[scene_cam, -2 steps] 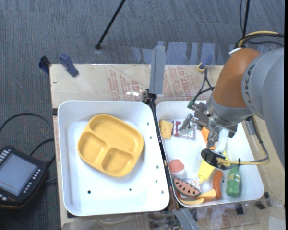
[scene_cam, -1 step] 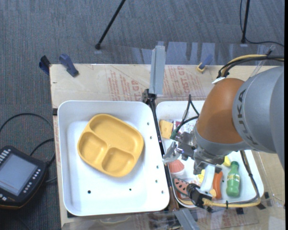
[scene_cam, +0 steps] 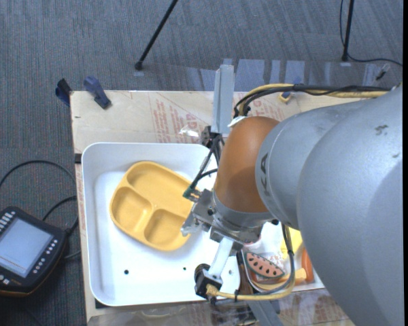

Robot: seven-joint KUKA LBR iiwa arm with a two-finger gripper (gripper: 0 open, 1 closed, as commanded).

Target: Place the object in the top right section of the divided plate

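Grey carpet (scene_cam: 88, 32) covers the floor around a bench (scene_cam: 143, 114) topped with pale board. Beyond the bench, two thin black stand legs (scene_cam: 160, 29) cross the carpet. A blue clamp (scene_cam: 96, 92) sits at the bench's far left corner. Left of the bench, a handheld control pendant (scene_cam: 20, 250) lies on the carpet, trailing a black cable (scene_cam: 27, 175).

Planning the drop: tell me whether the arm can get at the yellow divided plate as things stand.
Probably yes. The divided plate lies uncovered in the left bin, with nothing on it, and the arm's wrist hangs right beside its edge.
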